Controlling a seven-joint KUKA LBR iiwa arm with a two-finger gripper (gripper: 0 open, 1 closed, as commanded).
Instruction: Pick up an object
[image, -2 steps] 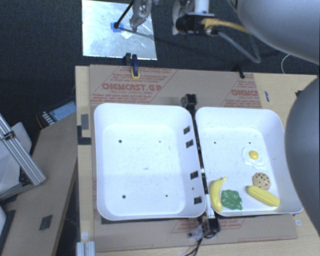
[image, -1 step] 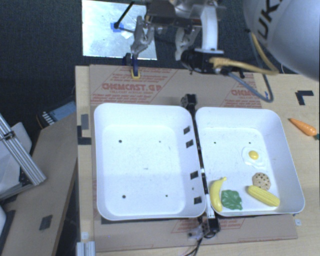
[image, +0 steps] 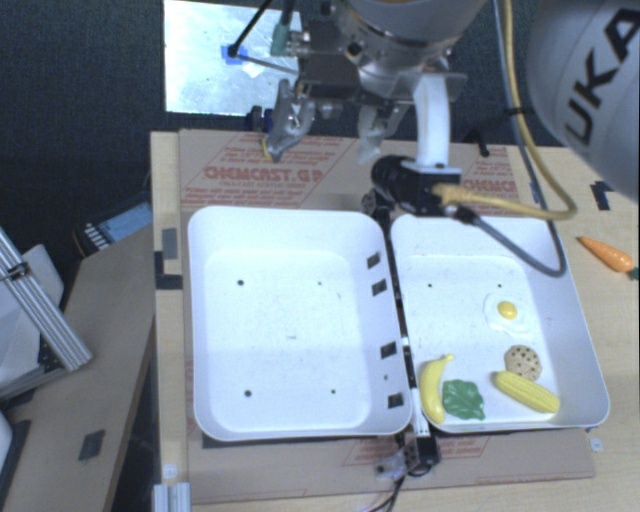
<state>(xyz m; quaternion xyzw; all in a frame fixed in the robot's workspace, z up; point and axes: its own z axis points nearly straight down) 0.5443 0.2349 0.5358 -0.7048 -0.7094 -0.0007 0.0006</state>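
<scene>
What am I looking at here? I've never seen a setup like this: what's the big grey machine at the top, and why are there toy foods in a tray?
This is a single picture from a camera fixed above a bench, looking down at a slant. The big grey shape at the top right is a robot arm reaching in from the right. At its end is a gripper, a two-finger metal hand; it hangs above the cardboard behind the trays, and nothing shows between its fingers.

On the bench sit two shallow white bins side by side. The left bin has no objects showing in it. The right bin holds small play foods at its near end: a fried egg, a cookie, a corn cob, a banana and a green leafy piece touching the banana. A toy carrot lies outside on the right.

The robot's job is to pick one object up.
</scene>
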